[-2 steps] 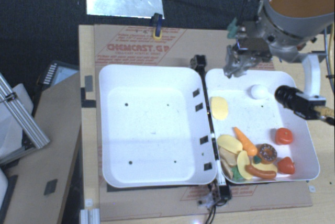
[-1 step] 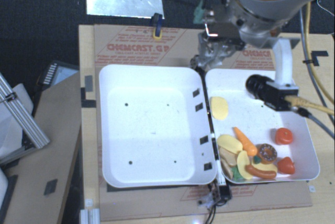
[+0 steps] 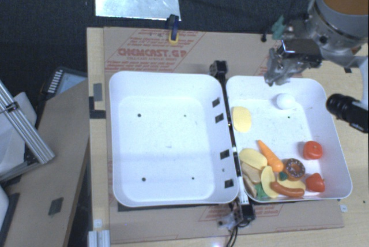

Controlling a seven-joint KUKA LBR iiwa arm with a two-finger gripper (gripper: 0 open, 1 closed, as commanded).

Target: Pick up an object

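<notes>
1. The claw [image 3: 275, 79] hangs at the upper right of the frame, over the right bin's [image 3: 330, 103] top rim; I cannot tell its state.
2. A white ball [image 3: 284, 101] lies just below it.
3. Toy foods crowd the bin's lower part: carrot [image 3: 270, 155], tomato [image 3: 312, 150], sausage [image 3: 287, 189].

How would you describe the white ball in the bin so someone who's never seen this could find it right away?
Look at the right-hand bin, the one holding toy food. Near its far edge, just below the end effector, sits the white ball by itself. It is the only round white item, well apart from the colourful pile at the near edge.
</notes>
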